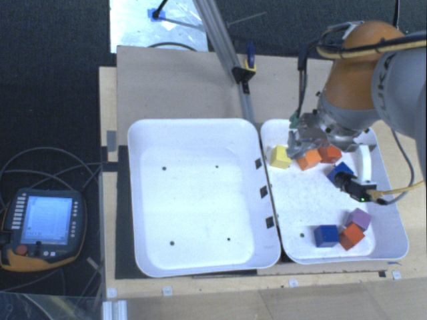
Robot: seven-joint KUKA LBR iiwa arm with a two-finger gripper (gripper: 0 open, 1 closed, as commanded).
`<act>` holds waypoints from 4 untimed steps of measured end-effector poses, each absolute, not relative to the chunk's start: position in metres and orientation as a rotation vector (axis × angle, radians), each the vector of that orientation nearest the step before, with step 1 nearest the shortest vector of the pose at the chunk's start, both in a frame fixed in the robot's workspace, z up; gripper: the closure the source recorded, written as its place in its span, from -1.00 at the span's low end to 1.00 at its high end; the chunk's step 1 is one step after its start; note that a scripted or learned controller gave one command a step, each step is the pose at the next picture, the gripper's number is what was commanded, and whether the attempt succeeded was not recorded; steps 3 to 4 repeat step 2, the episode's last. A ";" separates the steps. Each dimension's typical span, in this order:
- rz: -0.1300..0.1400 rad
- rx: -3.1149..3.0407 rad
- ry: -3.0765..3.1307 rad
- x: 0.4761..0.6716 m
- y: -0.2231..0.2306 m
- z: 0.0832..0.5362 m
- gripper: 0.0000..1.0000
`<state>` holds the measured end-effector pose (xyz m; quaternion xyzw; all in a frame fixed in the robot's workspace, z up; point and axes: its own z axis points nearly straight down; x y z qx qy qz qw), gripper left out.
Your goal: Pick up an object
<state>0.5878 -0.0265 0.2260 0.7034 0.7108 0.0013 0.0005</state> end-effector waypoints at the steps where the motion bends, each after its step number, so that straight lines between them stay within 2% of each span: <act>1: 0.006 2.209 2.232 0.601 0.015 0.229 1.00; 2: 0.005 2.210 2.233 0.615 0.066 0.220 1.00; 4: 0.005 2.210 2.233 0.615 0.066 0.220 1.00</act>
